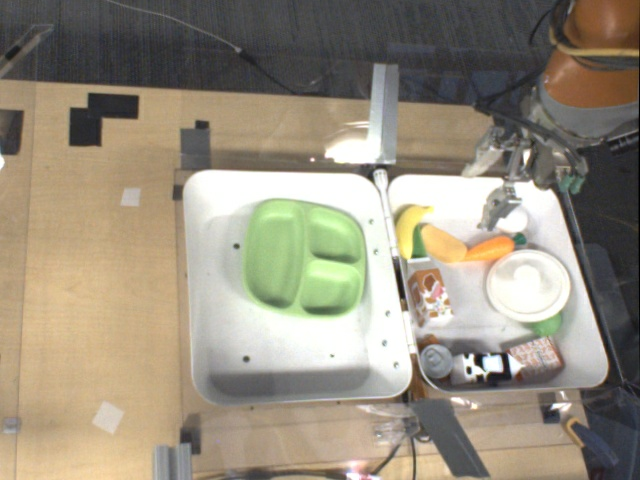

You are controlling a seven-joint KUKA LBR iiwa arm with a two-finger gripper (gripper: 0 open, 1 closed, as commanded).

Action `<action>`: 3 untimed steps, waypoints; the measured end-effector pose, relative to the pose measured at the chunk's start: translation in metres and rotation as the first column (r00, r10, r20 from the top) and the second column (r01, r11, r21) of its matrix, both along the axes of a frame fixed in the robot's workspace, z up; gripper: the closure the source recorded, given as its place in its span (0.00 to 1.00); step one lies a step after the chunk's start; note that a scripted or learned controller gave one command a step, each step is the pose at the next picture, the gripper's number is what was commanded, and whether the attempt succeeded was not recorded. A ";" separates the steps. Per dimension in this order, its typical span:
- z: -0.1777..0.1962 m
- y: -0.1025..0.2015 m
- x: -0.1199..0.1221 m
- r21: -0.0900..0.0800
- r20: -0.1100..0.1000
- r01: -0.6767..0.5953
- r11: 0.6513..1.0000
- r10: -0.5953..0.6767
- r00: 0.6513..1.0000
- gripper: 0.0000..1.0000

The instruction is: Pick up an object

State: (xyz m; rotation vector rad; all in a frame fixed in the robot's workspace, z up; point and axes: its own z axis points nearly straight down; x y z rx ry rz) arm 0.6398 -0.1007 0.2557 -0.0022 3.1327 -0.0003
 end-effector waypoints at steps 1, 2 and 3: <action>-0.156 -0.025 -0.038 -0.001 0.008 0.040 0.999 -0.040 0.999 0.00; -0.163 0.015 -0.028 -0.004 0.009 -0.024 1.000 0.024 1.000 0.00; -0.164 0.011 -0.071 -0.006 0.012 0.191 0.982 -0.191 0.982 0.00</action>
